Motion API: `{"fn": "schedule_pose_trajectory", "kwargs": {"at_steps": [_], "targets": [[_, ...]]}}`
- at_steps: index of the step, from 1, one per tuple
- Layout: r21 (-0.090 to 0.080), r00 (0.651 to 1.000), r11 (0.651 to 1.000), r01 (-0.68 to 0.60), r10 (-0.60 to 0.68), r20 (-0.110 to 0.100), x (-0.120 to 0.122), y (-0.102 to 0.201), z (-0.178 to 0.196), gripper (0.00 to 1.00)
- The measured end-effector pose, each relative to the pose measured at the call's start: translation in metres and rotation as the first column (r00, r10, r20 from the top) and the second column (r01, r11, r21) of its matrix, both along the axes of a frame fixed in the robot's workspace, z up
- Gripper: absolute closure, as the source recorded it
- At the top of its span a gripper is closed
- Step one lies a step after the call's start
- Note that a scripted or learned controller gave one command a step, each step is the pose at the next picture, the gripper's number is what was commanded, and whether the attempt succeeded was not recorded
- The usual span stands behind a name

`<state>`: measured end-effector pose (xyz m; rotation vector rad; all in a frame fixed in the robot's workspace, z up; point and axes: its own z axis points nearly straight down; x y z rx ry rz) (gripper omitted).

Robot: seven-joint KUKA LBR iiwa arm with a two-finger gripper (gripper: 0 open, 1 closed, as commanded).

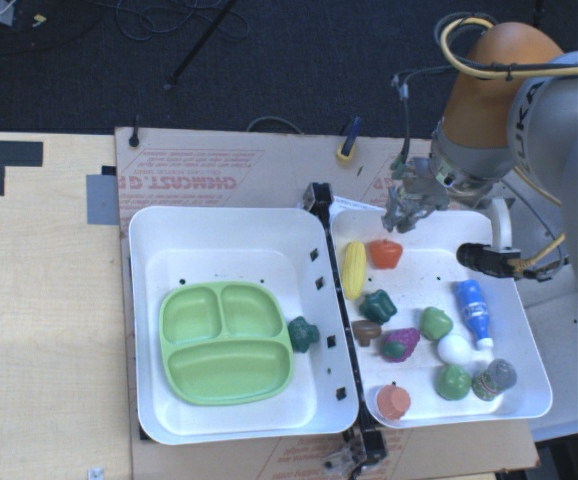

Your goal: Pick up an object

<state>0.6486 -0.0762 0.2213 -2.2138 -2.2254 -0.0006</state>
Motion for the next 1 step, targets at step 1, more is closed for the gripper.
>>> {"fn": "schedule_pose_trajectory", "kwargs": {"at_steps": [1], "targets": [[-0.001,1.000,1.000,0.004,-0.004,-0.002,-0.0096,0.0076,0.0078,1.00]]}}
